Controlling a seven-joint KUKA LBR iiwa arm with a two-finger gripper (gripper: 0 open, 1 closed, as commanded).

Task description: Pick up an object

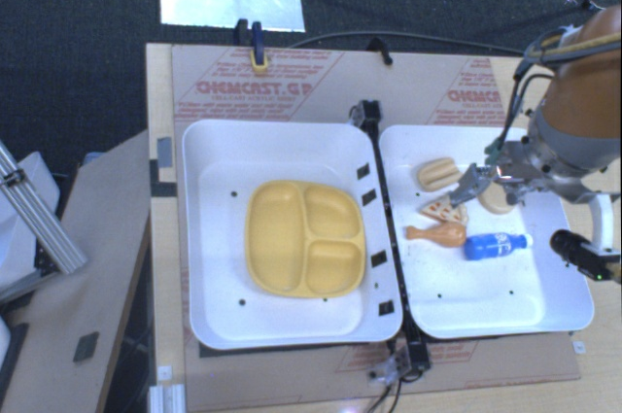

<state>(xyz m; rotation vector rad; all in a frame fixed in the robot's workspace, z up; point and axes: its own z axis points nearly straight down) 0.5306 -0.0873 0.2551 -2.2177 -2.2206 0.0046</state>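
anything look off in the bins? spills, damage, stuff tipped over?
Nothing stands out. The yellow divided plate lies flat in the left bin, slightly rotated. In the right bin, the blue bottle lies on its side beside the toy drumstick, pizza slice and bread roll. No spill or damage visible.

You saw the gripper (473, 186) above the right bin (554, 319), near a pizza slice (442, 208), drumstick (437, 233) and blue bottle (494, 246).
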